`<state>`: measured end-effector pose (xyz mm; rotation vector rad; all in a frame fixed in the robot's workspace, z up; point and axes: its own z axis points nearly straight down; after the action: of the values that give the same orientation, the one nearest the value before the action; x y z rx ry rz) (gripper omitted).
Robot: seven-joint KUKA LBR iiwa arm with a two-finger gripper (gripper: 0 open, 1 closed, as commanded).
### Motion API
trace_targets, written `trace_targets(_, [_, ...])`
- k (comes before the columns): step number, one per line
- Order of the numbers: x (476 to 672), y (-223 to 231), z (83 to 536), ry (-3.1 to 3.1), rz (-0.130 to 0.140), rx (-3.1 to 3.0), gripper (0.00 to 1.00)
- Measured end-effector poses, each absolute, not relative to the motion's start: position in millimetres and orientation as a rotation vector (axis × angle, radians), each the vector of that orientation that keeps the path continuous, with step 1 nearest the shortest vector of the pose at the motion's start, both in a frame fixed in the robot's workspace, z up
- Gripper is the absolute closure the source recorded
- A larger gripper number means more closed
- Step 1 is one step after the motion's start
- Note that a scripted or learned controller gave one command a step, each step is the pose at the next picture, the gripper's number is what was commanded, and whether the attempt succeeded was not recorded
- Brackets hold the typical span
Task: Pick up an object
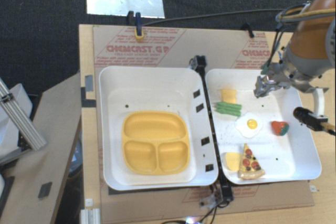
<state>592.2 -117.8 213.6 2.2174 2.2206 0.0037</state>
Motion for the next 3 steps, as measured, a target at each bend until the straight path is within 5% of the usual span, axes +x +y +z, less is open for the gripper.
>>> trace_targets(1, [593.5, -118.0, 259.4, 2.223, 0.005, 2.214, 1.00])
trace_targets(3, [572.7, -11.6, 243.2, 2.233, 0.003, 2.210, 1.00])
